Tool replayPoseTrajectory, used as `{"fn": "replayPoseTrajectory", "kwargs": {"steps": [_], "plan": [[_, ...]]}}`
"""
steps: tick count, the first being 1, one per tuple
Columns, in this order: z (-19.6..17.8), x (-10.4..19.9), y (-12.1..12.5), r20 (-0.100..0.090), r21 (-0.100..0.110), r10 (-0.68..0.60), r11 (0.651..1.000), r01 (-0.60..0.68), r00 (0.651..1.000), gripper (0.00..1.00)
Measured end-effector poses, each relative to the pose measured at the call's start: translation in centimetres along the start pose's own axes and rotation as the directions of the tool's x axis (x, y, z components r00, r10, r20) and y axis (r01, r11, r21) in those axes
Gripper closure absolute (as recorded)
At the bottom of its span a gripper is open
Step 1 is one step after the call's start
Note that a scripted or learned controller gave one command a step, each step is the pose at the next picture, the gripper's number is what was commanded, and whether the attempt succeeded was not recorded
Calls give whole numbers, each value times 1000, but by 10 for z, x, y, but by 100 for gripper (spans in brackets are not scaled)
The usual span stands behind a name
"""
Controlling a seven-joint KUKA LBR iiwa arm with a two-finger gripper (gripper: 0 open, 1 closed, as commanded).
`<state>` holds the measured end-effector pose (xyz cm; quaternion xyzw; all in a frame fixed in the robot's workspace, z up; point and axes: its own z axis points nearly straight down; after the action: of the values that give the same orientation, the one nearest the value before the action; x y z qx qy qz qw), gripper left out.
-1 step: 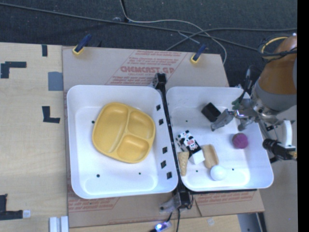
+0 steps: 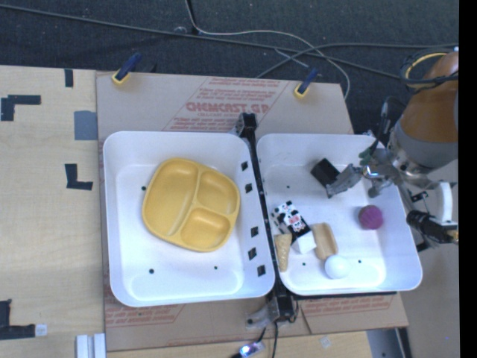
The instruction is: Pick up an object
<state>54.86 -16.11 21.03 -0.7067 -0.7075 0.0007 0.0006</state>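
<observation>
White ball (image 2: 336, 267) sits at the front of the right bin (image 2: 395, 278), nearest the camera. Just behind it, touching or nearly so, a tan bread-like piece (image 2: 324, 240) stands on the bin floor. Left of that: a small black-and-white spotted toy (image 2: 292, 220), and a tan cone-like piece (image 2: 283, 250) by the bin's left wall. Purple ball (image 2: 371, 217) lies alone toward the right side, apart from the rest. Black block (image 2: 324, 171) lies at the back, middle of the bin.

Gripper (image 2: 359, 180) hangs over the back of the right bin, between the black block and the purple ball, arm (image 2: 428, 118) coming in from the right. Two grey fingers (image 2: 341, 183) splayed apart, nothing seen between them. Left finger is just beside the black block; contact unclear.

Left bin (image 2: 123, 222) holds a yellow divided plate (image 2: 191, 203), tilted flat near the middle. Both bins rest on a cardboard sheet (image 2: 223, 99), yellow clamps (image 2: 127, 68) at its back corners. Cables (image 2: 246, 39) run across the dark floor behind.
</observation>
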Motion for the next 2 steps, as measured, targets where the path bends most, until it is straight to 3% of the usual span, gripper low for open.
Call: {"fn": "replayPoseTrajectory", "kwargs": {"steps": [2], "plan": [[97,-7,-5,-1,5,0,1000,0,1000,0]]}}
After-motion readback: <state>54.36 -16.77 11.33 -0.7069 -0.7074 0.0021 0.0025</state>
